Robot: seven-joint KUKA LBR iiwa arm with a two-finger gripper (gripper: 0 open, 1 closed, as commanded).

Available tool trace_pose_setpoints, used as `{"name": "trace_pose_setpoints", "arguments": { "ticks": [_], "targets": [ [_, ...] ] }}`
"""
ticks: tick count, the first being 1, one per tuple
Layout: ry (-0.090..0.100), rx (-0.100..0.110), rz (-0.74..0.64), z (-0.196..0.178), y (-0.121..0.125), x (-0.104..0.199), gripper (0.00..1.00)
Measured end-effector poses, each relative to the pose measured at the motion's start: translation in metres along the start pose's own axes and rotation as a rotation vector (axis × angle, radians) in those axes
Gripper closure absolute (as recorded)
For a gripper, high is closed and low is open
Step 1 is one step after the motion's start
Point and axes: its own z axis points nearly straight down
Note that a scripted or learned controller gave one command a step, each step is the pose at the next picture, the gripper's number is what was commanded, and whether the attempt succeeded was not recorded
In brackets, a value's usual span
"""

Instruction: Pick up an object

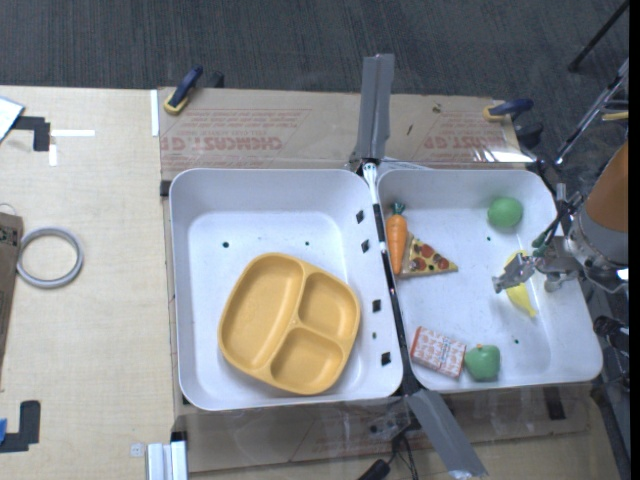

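Honestly, main risk was a miss at the rim. Gripper sat low in the right bin, right at a yellow object (banana-shaped piece, hard to confirm). Whether the fingers were apart or together couldn't be told; metal parts blurred into the object. No clear sign that anything sat between them, so no hold to claim.

Judged risks, near to far from the tool:
- Yellow object lay touching or just under the tool and near the bin's right wall; a closing pinch could have pushed it against the wall or let it slip out sideways.
- Green ball just beyond the tool would likely have rolled if clipped on the lift.
- Green apple and patterned card sat to the tool's near side, well apart.
- Pizza slice and carrot further off, at the divider.
- Yellow tray in the left bin, well out of reach of trouble.
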Motion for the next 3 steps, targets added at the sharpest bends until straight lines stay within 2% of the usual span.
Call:
{"name": "trace_pose_setpoints", "arguments": {
  "ticks": [1,2,3],
  "targets": [
    [0.005,-0.005,0.042,0.021,0.013,0.006,0.0],
    [0.0,-0.006,0.046,0.012,0.012,0.004,1.0],
    [-0.007,-0.004,0.116,-0.1,0.018,0.065,1.0]
  ]
}}
